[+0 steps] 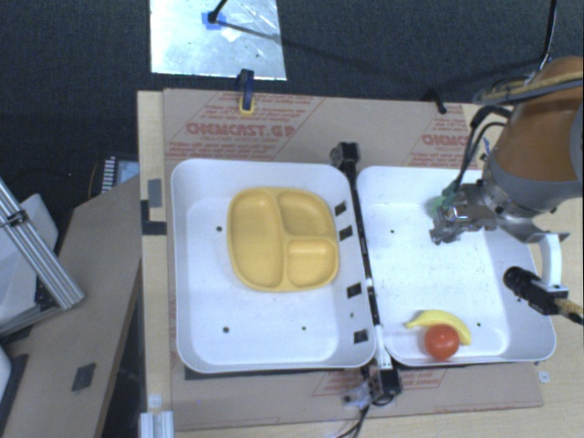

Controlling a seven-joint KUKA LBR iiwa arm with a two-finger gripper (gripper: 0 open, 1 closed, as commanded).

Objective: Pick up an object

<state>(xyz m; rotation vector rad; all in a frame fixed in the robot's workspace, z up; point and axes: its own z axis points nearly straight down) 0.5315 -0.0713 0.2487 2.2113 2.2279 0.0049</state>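
Small round red tomato-like fruit touches a curved yellow plastic banana near the front wall of the right white bin. Two-finger gripper hovers well behind the banana; jaw state: cannot tell. Nothing picked yet; grasp remains.

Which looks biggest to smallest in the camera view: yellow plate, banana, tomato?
1. yellow plate, by far the largest
2. banana, partly hidden behind the tomato
3. tomato, smallest, though close to the visible part of the banana
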